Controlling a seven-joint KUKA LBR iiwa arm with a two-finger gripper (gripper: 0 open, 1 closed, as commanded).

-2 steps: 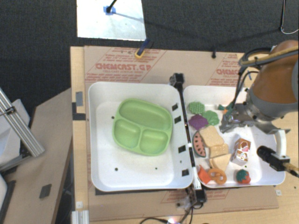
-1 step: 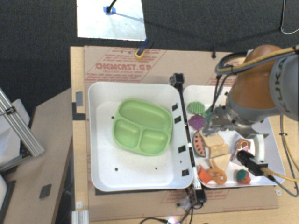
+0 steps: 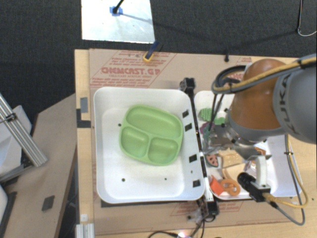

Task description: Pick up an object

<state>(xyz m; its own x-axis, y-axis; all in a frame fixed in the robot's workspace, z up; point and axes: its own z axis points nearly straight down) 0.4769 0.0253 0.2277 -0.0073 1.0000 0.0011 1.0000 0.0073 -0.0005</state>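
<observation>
Looming closest to my camera is the arm (image 3: 267, 100), grey with its orange band, hanging over the right bin (image 3: 282, 182) and covering most of it. From here I cannot tell the state of its gripper (image 3: 220, 143) (the wrist hides it). Left bin (image 3: 106, 148) holds a green divided plate (image 3: 151, 134). Small objects lie in the right bin: an orange piece (image 3: 225, 186) near the front edge and a green one (image 3: 205, 114) further back.
</observation>
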